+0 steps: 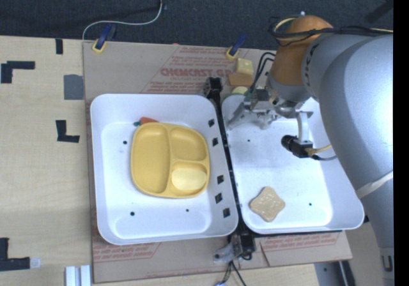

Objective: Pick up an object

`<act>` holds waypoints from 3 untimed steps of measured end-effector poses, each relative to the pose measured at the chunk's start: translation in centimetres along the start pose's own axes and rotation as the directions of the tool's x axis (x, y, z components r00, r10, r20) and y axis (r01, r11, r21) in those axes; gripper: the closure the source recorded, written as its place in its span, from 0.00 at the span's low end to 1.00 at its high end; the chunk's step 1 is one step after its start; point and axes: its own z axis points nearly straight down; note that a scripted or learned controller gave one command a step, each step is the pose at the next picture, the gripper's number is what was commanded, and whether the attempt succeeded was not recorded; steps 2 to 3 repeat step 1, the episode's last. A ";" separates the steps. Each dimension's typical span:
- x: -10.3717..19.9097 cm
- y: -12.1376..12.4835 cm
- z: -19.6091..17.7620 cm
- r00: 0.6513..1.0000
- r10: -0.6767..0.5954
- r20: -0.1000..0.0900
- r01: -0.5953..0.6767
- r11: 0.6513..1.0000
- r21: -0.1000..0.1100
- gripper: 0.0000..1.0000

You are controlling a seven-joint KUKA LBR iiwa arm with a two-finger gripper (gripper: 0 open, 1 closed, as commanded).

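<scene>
Reaching in over the far end of the right bin [332, 211], the arm [345, 87] has its gripper [259, 109] down near that bin's far left corner, close by the divider where the two bins meet; I cannot tell from here whether the jaws stand apart or together, and nothing can be seen between them. The nearest thing worth picking in that bin looks to be the tan waffle-like piece [266, 203], lying flat toward the near edge, just right of the divider and well apart from the gripper. To do this well, I would judge the arm should lift clear first, travel toward the near edge, then come straight down over the piece with the jaws spread across its narrower width, since it is flat and low and will give little to bite on.

Room is fair: the floor of the right bin around the piece is bare white on its right and far sides, but the divider clips [221, 179] sit close on its left, so the approach is safer from the right. In the left bin [105, 170] a yellow divided plate [169, 158] lies near the middle, with something red [147, 120] peeping from under its far edge. A small tan block [242, 72] sits on the cardboard [160, 71] beyond the bins' far edge, near the wrist
</scene>
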 end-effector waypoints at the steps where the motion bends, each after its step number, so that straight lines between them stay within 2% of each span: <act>1: -0.1 0.0 0.0 1.000 0.002 -0.001 -0.002 1.000 -0.003 0.00; 3: -0.1 0.0 0.0 1.000 0.002 -0.001 -0.002 1.000 -0.003 0.00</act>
